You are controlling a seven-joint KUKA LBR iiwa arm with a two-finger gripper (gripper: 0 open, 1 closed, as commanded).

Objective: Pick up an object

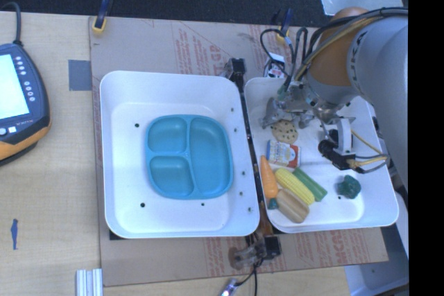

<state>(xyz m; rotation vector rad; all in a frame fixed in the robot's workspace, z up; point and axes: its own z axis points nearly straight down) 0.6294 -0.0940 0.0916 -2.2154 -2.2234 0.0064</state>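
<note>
Lying flat beneath the arm, a round tan speckled cookie; jaw state impossible to tell

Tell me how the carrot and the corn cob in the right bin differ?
The carrot is orange and tapers to a point at its upper end; the corn cob is yellow with a green husk end and stays about as thick along its length. The carrot lies nearly straight up the view by the bin's left wall; the corn cob lies slanted, toward the middle. Both are toy foods lying flat in the right bin.
</note>
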